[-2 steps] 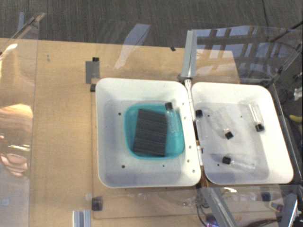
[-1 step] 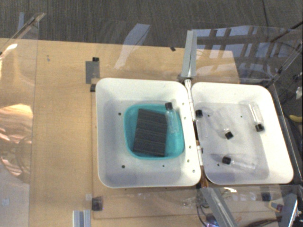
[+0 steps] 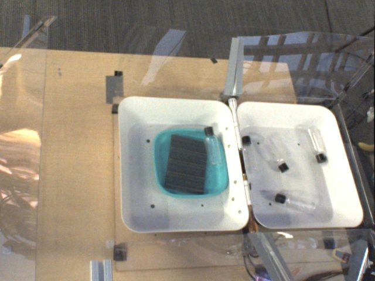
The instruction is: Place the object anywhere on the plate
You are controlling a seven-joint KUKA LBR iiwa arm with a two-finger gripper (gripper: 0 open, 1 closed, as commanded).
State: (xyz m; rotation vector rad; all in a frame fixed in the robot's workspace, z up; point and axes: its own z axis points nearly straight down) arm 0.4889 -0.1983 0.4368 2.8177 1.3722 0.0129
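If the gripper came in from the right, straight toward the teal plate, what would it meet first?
Probably the right bin, then the clear vials lying in it, if it travels low; depth is unclear here.

glossy teal plate (image 3: 219, 174), matt ribbed block (image 3: 186, 164)

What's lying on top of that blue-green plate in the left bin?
A dark ribbed block lies flat on the teal plate, covering most of its middle. A clear tube with a black cap rests along its right rim. The plate surface beneath the block is hidden.
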